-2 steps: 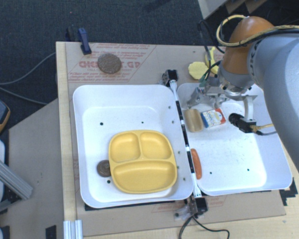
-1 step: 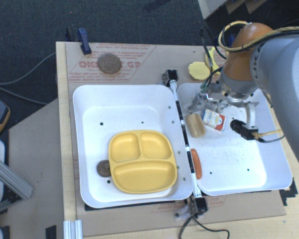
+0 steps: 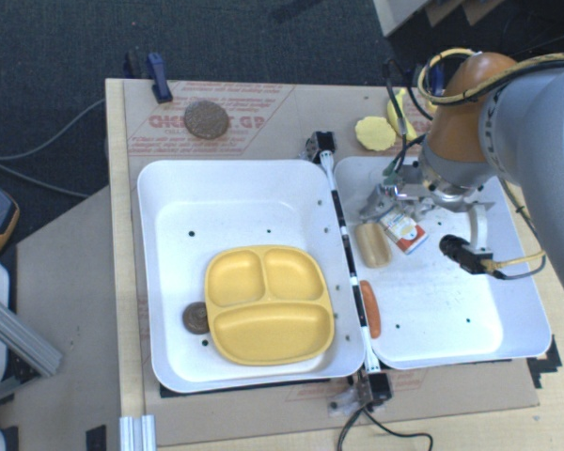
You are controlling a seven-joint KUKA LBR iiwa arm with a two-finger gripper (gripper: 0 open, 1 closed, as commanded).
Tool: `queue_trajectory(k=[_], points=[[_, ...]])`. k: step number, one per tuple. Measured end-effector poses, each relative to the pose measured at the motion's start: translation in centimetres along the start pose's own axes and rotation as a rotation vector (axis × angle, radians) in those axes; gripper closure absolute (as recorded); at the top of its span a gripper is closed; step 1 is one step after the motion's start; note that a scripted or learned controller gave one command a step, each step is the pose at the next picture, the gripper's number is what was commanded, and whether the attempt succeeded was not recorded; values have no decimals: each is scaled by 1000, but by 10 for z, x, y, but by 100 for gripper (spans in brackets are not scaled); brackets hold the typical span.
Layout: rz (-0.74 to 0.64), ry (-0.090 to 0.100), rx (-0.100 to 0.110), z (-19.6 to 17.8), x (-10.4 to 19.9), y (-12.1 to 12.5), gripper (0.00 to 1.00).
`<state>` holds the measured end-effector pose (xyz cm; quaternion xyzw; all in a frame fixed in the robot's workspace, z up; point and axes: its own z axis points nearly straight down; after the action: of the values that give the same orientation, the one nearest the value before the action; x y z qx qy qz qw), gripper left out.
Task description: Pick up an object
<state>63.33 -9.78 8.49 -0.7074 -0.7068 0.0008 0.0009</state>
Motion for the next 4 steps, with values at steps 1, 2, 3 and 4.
queue_trajectory(k=[1,2,3,4], points=[[-1,0,-3,-10,0,1,100],[0,0,-2,-10,0,1,0],[3,2,5,1,-15,-62,0],[0,0,-3,-10,-13,-58,100]])
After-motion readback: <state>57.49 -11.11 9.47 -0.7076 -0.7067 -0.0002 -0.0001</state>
